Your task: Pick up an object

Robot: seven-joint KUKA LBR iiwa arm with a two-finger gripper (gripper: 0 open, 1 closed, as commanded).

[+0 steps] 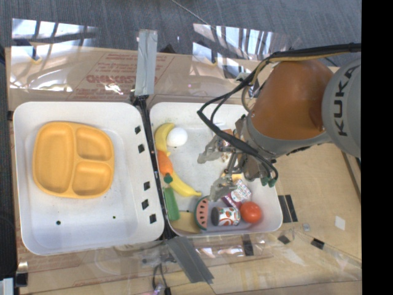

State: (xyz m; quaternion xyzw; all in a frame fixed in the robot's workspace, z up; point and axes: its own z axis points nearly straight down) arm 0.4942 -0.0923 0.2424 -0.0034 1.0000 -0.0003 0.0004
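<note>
Tool (220, 168) above one banana (172, 176)

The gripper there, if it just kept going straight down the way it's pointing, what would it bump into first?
Probably the small packet lying right below the gripper, beside the tomato in the right bin. Depth is hard to judge from above, so it might meet the bin floor instead.

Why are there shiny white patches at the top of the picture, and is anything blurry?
In the camera view, the shiny patches are glare off clear plastic sheeting behind the bins; the gripper looks a bit soft and cluttered, while the yellow divided plate in the left bin is evenly lit and sharp.
</note>
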